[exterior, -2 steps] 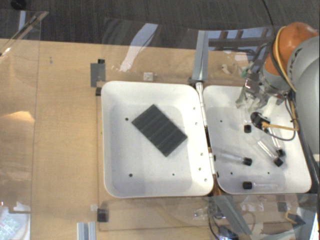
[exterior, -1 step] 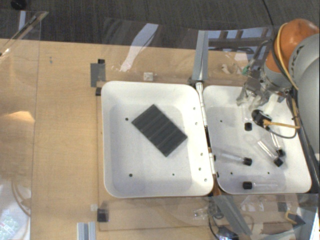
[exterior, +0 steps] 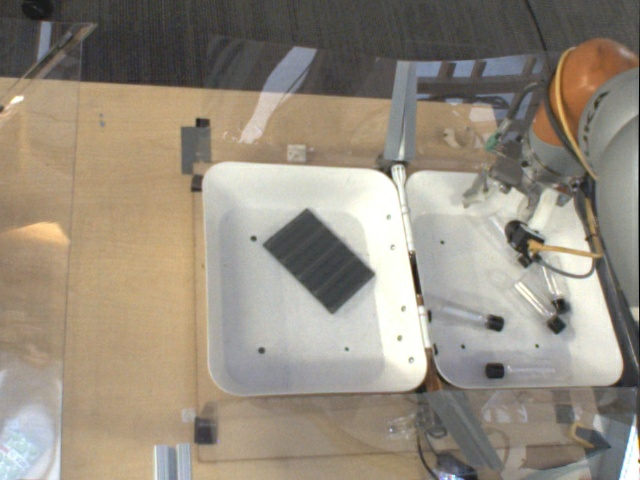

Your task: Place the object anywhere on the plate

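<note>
Claw (exterior: 506, 182) above right bin (exterior: 446, 260), tubes (exterior: 463, 314) inside

The arm (exterior: 600, 98) runs off the right edge, hiding the right bin's (exterior: 455, 258) upper corner; the end effector (exterior: 510, 183) is blurred, and the black-capped tubes (exterior: 465, 316) are too small to identify.

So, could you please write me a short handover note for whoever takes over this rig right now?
Pincer: above the far edge of the right bin, holding nothing that I can see.
Dark ribbed plate: bare, lying in the left bin.
Clear black-capped tubes: lying loose in the right bin.
Done: nothing placed yet.
Left: pick up a tube and set it on the plate.
</note>
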Controlling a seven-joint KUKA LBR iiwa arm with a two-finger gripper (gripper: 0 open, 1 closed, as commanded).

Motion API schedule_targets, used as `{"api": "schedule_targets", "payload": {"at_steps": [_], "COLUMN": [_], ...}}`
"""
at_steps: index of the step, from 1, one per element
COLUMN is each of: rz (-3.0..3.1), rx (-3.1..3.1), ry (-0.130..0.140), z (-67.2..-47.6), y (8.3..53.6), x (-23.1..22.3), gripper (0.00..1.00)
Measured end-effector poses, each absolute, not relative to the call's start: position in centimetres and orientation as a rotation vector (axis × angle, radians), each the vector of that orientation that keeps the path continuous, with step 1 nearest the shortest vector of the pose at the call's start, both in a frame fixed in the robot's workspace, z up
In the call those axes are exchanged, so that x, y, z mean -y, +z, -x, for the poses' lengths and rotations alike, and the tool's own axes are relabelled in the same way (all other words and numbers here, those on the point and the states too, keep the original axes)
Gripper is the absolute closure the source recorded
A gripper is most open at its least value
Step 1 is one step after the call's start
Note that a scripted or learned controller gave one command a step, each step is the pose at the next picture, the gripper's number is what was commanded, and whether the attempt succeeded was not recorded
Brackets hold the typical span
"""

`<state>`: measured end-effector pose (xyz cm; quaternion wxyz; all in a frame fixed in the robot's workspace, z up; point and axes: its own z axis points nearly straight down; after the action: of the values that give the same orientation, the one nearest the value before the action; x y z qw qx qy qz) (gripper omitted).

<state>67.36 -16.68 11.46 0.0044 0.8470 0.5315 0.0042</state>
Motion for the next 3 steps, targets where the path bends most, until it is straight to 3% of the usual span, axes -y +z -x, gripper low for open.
{"api": "schedule_targets", "payload": {"at_steps": [1,2,3], "rz": [-2.648,-2.647,-2.643], "rx": [-1.669,-1.668,-1.673], "ry": [0.023,0.022,0.029], "z": [-67.6,-67.6,-67.7], "y": [12.7,12.6,13.8], "x": [16.5,16.5,16.3], "gripper": [1.00,0.00,1.00]}}
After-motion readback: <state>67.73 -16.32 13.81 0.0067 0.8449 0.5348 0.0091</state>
